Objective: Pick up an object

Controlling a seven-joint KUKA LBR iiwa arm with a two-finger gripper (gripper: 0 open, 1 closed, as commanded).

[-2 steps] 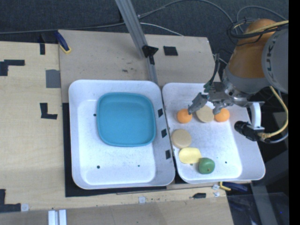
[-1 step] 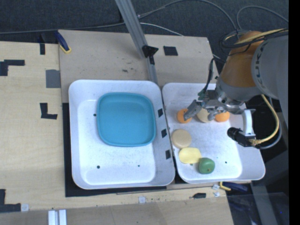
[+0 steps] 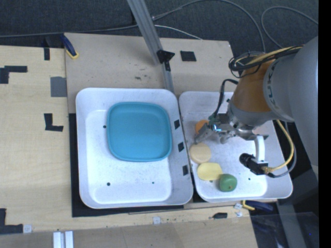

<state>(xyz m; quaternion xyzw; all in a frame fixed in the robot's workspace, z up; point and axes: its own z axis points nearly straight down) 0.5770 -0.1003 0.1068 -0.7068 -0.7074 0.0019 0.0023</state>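
My gripper (image 3: 211,130) hangs low over the left part of the right bin (image 3: 269,187), with the grey arm and its orange band reaching in from the right. An orange object (image 3: 200,124) lies right beside it, partly covered by the gripper body. Just below sits a pale cream round piece (image 3: 200,153). Further toward the front rim lie a yellow piece (image 3: 209,171) and a green round object (image 3: 226,182). Nothing can be seen held in the gripper.
The left bin (image 3: 93,154) holds a blue square plate (image 3: 139,131). A slanted metal pole (image 3: 150,30) rises behind the bins. A black cable connector (image 3: 251,161) dangles from the arm over the right bin.
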